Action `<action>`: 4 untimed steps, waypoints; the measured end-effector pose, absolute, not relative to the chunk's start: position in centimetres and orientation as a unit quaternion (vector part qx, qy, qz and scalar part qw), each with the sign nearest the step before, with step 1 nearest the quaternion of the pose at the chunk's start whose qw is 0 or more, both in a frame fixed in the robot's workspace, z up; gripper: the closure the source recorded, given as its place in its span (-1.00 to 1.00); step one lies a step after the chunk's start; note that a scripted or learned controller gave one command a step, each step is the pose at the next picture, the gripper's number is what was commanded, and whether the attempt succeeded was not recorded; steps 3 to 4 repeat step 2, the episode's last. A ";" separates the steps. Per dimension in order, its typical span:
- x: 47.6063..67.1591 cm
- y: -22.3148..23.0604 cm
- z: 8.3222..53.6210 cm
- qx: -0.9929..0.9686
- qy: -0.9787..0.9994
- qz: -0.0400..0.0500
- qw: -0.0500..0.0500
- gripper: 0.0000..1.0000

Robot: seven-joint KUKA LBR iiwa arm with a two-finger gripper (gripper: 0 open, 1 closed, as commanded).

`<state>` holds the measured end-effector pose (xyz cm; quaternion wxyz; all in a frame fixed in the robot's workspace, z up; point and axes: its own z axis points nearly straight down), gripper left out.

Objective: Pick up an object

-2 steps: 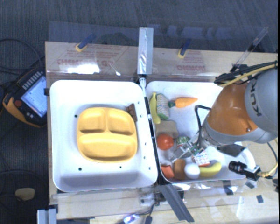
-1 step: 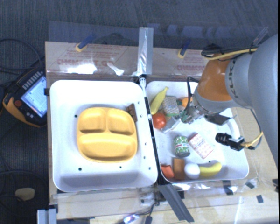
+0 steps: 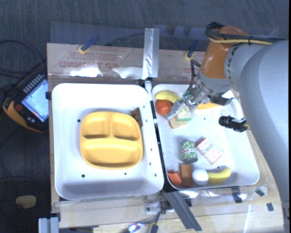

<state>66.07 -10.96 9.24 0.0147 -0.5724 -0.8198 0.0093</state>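
Sandwich (image 3: 180, 118) under gripper (image 3: 188, 102), right bin (image 3: 242, 152); contact seemingly, grip unclear.

Arm body (image 3: 269, 106): a broad, smooth, rounded shell in pale grey with a matt finish; it bears no lettering or marks that can be read.
Band (image 3: 218, 57): a glossy orange ring above the wrist, rounded like a collar, with a bright highlight along its top.
Cables (image 3: 214, 30): dark leads curl over the top of the orange band, bundled together.
Wrist: a short grey section below the band, darker in shadow.
Hand (image 3: 188, 101): a small metal assembly, silver and grey, with what looks like a touch of green; its detail is too fine to make out.
Screws: none can be distinguished.
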 end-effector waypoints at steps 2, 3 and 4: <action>60.9 -8.8 18.4 -0.560 -0.828 0.002 -0.001 1.00; 60.9 -8.8 18.4 -0.560 -0.828 0.002 -0.001 1.00; 60.9 -8.8 18.4 -0.560 -0.828 0.002 -0.001 1.00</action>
